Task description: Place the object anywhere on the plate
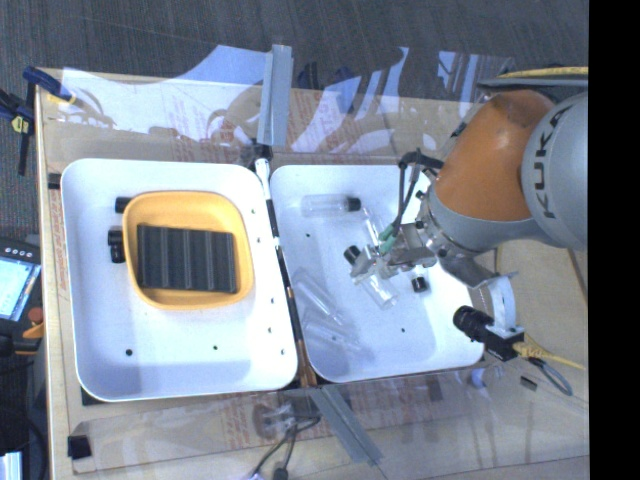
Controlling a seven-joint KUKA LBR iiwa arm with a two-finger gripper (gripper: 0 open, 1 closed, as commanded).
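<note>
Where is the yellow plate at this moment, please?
The yellow plate lies in the left bin in the camera view, towards its upper half, apart from the gripper over the right bin.

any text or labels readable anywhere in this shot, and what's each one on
"KU": large dark letters on the grey arm, cut off at the picture's edge, so the rest of the word cannot be read.
Small device screen at the left edge: lit, but its contents are too small and blurred to read.
Yellow plate, two white bins and the pincer: no legible text.
</note>
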